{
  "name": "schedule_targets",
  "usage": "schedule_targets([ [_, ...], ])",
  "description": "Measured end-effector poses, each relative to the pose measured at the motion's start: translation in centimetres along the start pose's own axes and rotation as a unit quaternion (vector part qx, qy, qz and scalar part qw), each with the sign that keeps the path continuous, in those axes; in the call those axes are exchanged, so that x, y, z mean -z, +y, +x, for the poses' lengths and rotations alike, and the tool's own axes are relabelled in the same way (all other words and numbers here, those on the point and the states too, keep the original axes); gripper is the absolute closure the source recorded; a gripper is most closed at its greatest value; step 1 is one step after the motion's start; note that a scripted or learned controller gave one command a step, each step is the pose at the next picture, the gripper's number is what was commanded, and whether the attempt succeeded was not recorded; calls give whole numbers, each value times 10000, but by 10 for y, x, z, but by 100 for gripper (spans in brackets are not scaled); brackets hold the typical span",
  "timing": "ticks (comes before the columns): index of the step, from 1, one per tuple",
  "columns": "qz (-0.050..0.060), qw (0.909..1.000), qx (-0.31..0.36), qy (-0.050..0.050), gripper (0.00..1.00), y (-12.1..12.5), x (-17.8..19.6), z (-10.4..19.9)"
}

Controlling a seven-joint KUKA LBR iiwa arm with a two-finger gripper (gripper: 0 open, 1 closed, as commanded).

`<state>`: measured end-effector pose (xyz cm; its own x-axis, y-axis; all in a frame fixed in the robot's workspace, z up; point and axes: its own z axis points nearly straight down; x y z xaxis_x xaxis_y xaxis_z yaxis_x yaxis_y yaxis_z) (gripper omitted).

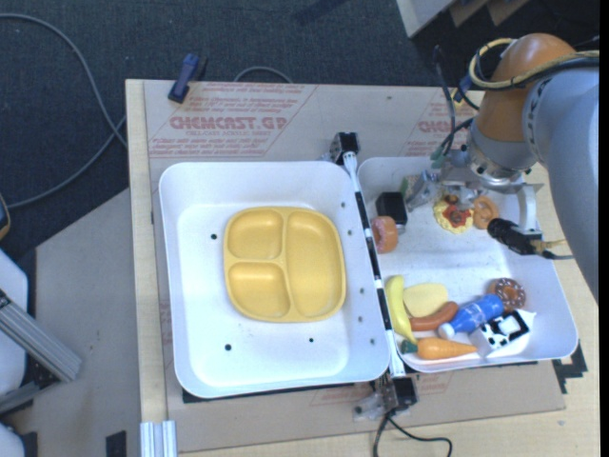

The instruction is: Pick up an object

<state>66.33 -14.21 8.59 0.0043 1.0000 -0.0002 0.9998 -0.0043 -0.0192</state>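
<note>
A yellow divided plate point(284, 262) lies in the left bin point(190, 350). In the right bin point(557, 317), toys crowd the near corner — a banana point(398, 307), a carrot point(444, 348), a blue bottle point(474, 314), a chocolate doughnut point(508, 292). A small pizza toy point(455, 215) sits near the far wall, directly under the gripper point(466, 187) — whether its jaws are wide, narrow or closed on anything cannot be told from here.
</note>
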Motion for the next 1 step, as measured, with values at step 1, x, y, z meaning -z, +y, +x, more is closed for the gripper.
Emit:
schedule_targets([
  [1, 27, 10000, -5, -51, 100, -1, 12, -5],
])
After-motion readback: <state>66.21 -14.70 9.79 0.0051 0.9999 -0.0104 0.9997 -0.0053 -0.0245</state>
